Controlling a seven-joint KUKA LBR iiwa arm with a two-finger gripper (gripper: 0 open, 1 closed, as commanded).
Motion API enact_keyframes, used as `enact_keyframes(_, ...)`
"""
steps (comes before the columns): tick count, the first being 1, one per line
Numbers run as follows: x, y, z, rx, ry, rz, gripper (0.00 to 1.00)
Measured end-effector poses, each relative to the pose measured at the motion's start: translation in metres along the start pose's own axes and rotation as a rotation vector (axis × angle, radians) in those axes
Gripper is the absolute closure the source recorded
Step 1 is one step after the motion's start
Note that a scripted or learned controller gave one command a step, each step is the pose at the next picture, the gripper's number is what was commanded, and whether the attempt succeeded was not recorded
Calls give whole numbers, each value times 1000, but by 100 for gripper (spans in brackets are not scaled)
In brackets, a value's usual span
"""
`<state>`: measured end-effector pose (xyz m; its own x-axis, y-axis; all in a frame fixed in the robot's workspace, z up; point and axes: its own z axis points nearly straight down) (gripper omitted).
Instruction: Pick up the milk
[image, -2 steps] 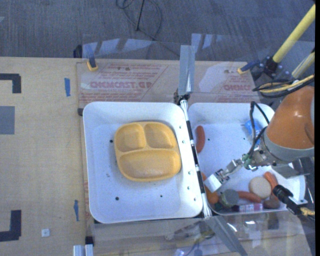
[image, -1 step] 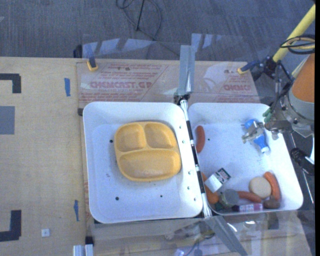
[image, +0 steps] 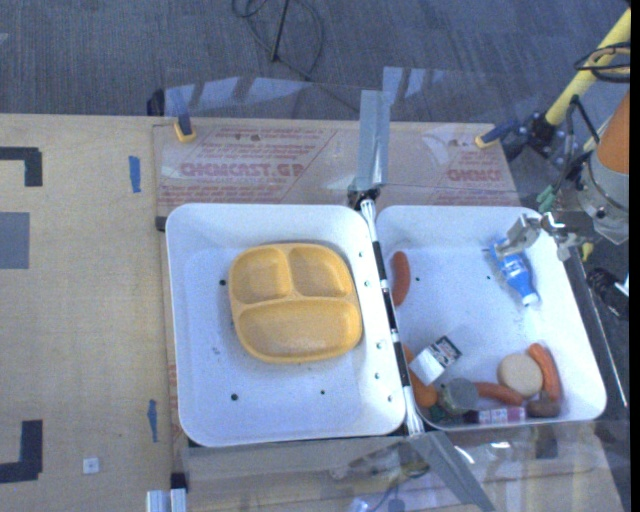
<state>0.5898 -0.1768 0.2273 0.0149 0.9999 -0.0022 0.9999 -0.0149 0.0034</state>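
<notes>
Closest to me, along the near wall of the right bin (image: 590, 395), sits a heap of play food — a carrot (image: 497, 392), a round bun (image: 520, 374) and a small white milk carton (image: 433, 361) with a dark label, tipped over near the bin's left corner. My claw (image: 527, 232) hangs at the far right side, just above a blue tube (image: 516, 274); I can't tell how it stands. I'd slide it across to the milk, turn to match its tilt, then drop straight down. The cardboard behind reads something like "CHOICAST" — too blurry to be sure. The yellow plate (image: 295, 301) sits in the left bin (image: 190, 330).
</notes>
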Motion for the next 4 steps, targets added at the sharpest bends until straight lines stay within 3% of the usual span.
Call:
enact_keyframes(1, 18, -59, 141, 0, 2, -71, 0)
enact_keyframes(2, 69, 18, 73, 1, 1, -63, 0)
enact_keyframes(3, 87, 28, -91, 0, 1, -140, 0)
enact_keyframes(4, 110, -25, 38, 1, 3, -453, 0)
